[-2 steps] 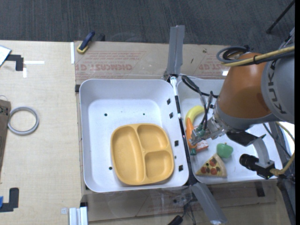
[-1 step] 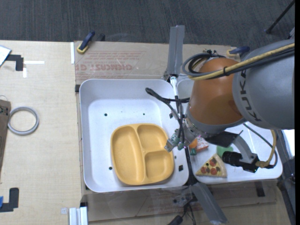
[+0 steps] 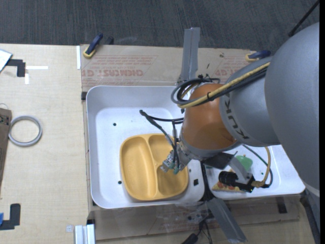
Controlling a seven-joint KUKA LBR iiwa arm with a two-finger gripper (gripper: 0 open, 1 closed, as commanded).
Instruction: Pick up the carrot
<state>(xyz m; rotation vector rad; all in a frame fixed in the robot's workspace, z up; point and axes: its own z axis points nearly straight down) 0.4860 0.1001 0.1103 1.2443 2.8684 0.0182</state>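
My gripper [image 3: 171,165] hangs low over the right compartment of a yellow divided plate [image 3: 137,169] in the left bin [image 3: 101,136]. The orange wrist band and grey arm [image 3: 213,121] cover the bin divider and much of the right bin [image 3: 289,179]. In the right bin's front part, a green piece [image 3: 244,162] lies beside a small orange-red piece [image 3: 225,186] that may be the carrot; cables cross it, so I cannot tell for sure. Nothing shows at the gripper tip apart from the plate beneath it.
Black cables [image 3: 155,120] loop from the wrist over the left bin's floor. A roll of tape [image 3: 24,130] lies on the wooden bench at the left. A cardboard sheet [image 3: 132,67] with blue clamps sits behind the bins.
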